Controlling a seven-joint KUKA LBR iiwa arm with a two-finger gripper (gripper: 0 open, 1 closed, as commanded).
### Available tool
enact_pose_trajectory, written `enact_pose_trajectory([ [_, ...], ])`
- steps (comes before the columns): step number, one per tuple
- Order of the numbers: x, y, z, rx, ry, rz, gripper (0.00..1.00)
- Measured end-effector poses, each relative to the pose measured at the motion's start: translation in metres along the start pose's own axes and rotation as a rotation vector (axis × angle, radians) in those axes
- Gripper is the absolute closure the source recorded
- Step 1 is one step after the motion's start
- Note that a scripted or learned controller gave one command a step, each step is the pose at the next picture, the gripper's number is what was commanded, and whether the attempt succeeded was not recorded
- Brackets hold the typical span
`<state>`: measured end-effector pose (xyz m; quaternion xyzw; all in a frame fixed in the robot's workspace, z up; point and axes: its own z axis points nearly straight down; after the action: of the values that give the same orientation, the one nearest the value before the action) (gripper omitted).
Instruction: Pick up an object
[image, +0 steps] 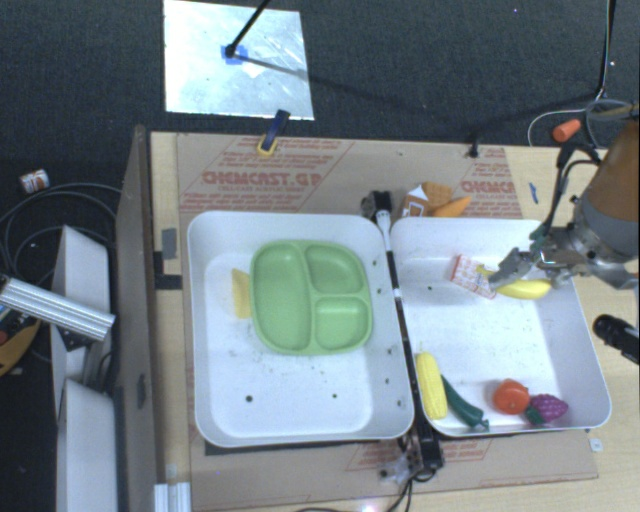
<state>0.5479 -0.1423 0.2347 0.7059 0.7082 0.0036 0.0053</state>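
In the right bin (570, 340), a yellow banana (526, 290) lies near the far right side, and a small pink and white box (470, 275) sits just left of it. My gripper (518, 264) hangs low over the bin, directly above the banana's far edge and just right of the box. Nothing is visibly held. Along the bin's near edge lie a corn cob (432, 385), a dark green pepper (462, 403), a red tomato (510, 397) and purple grapes (547, 408).
The left bin (225, 400) holds a green divided plate (310, 298) with a yellow piece (241, 293) poking out at its left. An orange carrot (450, 207) lies on the cardboard behind the bins. The arm's body (612, 215) stands over the right bin's far right corner.
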Motion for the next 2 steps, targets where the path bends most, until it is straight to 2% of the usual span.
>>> enact_pose_trajectory([
  [1,-0.017,0.010,0.056,0.013,0.002,0.003,0.00],
  [2,-0.063,0.014,0.110,0.013,0.001,0.005,0.00],
])
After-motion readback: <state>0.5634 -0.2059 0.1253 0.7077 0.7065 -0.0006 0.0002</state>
